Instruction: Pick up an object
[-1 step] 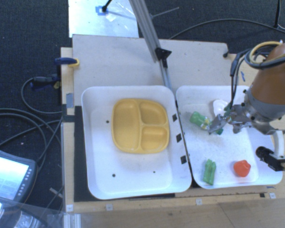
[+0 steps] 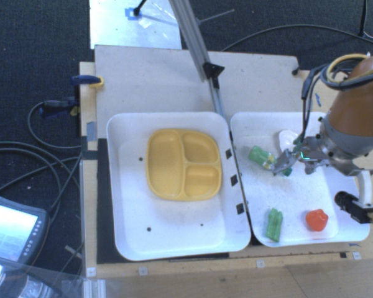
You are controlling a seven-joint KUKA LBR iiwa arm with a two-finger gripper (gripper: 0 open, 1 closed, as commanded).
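Objects for picking lie in the right of two shallow white bins on a pale tabletop, seen from above at a slant. A green object (image 2: 259, 154) lies near the upper left of the right bin (image 2: 298, 238), just beside the tip of the pincer (image 2: 283, 164). A white object (image 2: 287, 139) sits just above the pincer, partly hidden by the arm. Lower down, well apart from these, a green ridged object (image 2: 274, 224) lies near the front wall, and a red object (image 2: 317, 220) rests to its right.

The grey arm (image 2: 357, 110), with its orange band, reaches in from the right, and the pincer hangs low over the upper middle of the right bin. The fingers are small and blurred, so whether they are apart or closed cannot be told, nor whether they grip anything.

The left bin (image 2: 127, 228) holds a yellow divided plate (image 2: 183, 164) with three compartments. A grey metal pole (image 2: 189, 27) slants across the tabletop (image 2: 149, 79) from the top. Dark carpet surrounds it, with black cables (image 2: 43, 148) and a handheld control screen (image 2: 12, 225) at the left.
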